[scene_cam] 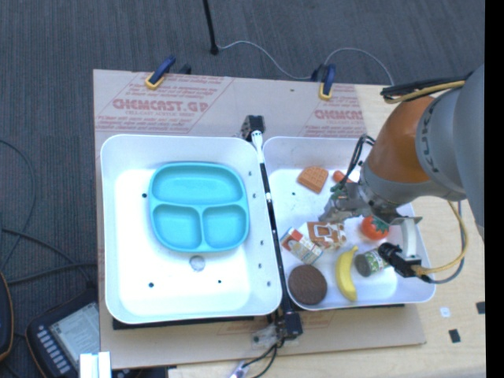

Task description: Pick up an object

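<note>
The grey arm with its orange band [402, 144] reaches in from the right and bends down over the right-hand shallow white bin [287, 152], its claw [340, 209] low among the objects. Whether the claw is apart or together cannot be told, since the wrist hides it.

Just below the claw lies a small red-and-white printed carton [325, 233], touching a second similar carton [300, 245] to its lower left. The yellow plastic banana [346, 274] lies right of the brown round cookie [307, 284], its long axis running nearly toward the bin's near wall. An orange waffle-textured square [313, 179] sits alone above the claw, with bare bin floor around it. A red tomato-like ball [373, 227] lies right of the claw.

The left white bin [126, 211] holds a light-blue divided plate [198, 207].
</note>
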